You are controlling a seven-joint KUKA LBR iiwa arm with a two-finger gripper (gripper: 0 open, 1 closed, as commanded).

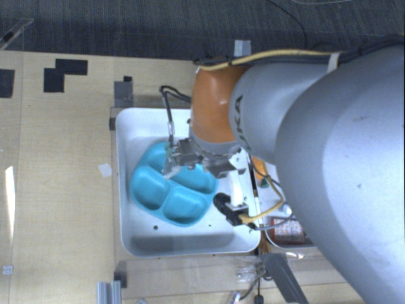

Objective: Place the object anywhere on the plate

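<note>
A shallow white bin (136, 233) sits on the pale bench (57, 189), its rounded rim showing along the left and bottom sides. Inside it lies a blue plate (166, 192) divided into three compartments: one on the left, one at the bottom centre and one to the upper right, partly covered by the arm. The plate rests tilted across the bin floor, nearer the upper left than the lower edge, and the compartments that show hold nothing visible.

The grey arm (329, 144) fills the right side of the view, its orange band (212, 109) just above the wrist. The gripper (177, 160) hangs over the upper part of the plate, close to where the compartment walls meet. Its metal parts blur into the wrist, so whether the jaws are open or closed cannot be told, and no object can be made out between them. The object to be placed cannot be picked out anywhere with confidence.

To the right, mostly hidden under the arm, the edge of a second bin (278, 239) shows, with a reddish printed package (290, 228) lying in it.
</note>
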